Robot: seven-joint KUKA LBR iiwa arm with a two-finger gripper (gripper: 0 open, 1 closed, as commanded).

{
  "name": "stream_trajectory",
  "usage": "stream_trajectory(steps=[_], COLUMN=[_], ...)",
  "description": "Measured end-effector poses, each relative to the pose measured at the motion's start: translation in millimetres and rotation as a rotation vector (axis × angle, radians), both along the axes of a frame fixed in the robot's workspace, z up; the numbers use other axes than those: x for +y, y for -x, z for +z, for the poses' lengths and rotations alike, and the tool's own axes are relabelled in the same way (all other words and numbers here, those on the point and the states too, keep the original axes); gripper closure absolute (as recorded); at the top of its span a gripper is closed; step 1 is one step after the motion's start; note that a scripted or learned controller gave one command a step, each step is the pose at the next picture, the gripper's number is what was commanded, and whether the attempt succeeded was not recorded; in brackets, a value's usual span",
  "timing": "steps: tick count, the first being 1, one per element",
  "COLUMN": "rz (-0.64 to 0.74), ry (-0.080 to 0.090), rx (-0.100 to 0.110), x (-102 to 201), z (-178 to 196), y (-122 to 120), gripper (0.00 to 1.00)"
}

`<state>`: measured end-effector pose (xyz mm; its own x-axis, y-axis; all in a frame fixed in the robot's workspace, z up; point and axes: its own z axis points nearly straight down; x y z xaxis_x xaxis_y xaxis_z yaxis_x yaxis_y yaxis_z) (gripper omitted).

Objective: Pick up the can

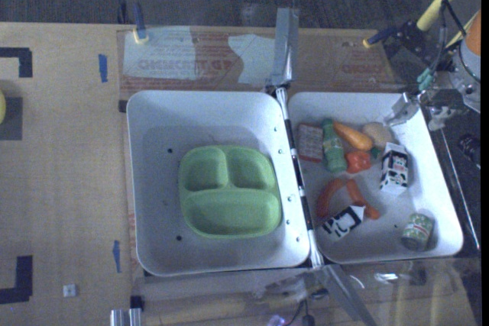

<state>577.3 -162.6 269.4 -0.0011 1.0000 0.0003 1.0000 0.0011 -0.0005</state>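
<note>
Camera view is showing 2 white bins: the left bin [145, 164] is holding a green tray [228, 191]; the right bin [443, 187] is holding toy food, with the can [418, 230] sitting upright near its lower right corner. The gripper [412, 107] is hovering over that bin's upper right edge, well apart from the can.

The arm [470, 57] came in from the right edge of the view, toward the far side. An orange band showed at the edge above its wrist. Its hand [403, 109] reached leftward and slightly nearer, a pale metal tip at its end. Dim light blurred the details of the wrist.
</note>
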Motion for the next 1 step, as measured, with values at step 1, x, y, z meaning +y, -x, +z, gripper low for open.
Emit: stream_trajectory(steps=[1], rz=[-0.026], ry=[0.0], rx=[-0.001], x=[-36.5], z=[-72.7], y=[6.1], gripper=[0.0])
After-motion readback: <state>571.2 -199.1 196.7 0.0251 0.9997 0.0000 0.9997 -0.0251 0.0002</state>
